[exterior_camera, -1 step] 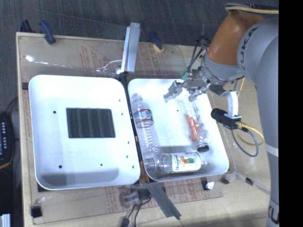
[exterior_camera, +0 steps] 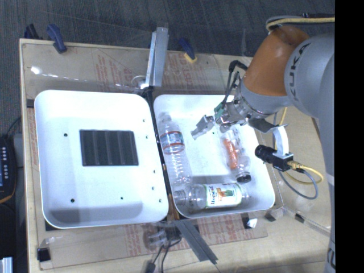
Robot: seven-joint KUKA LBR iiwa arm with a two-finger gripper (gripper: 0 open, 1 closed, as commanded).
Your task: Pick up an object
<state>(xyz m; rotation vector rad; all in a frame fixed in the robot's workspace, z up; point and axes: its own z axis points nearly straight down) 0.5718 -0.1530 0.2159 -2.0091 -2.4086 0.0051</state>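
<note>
- We see the gripper (exterior_camera: pixel 211 120) above the right bin (exterior_camera: pixel 259 175), its fingers spread and pinching nothing
- Three clear plastic bottles lie in that bin: a ribbed one (exterior_camera: pixel 174 151) along its left wall; a labelled one (exterior_camera: pixel 214 196) along its near wall; an orange-filled one (exterior_camera: pixel 234 152) just below the gripper
- Left of it sits another smooth white bin (exterior_camera: pixel 57 152) with a dark ridged panel (exterior_camera: pixel 108 148); both rest on a pale wooden bench (exterior_camera: pixel 85 67)

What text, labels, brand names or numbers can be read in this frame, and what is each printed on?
"KU": grey letters on the grey robot arm, cut off at the frame's right edge.
Green and orange label on the clear plastic bottle lying along the right white bin's near wall: too blurred to read.
Red and white label on the clear water bottle: unreadable.
Faint red printing on the bench board: too faint.
</note>
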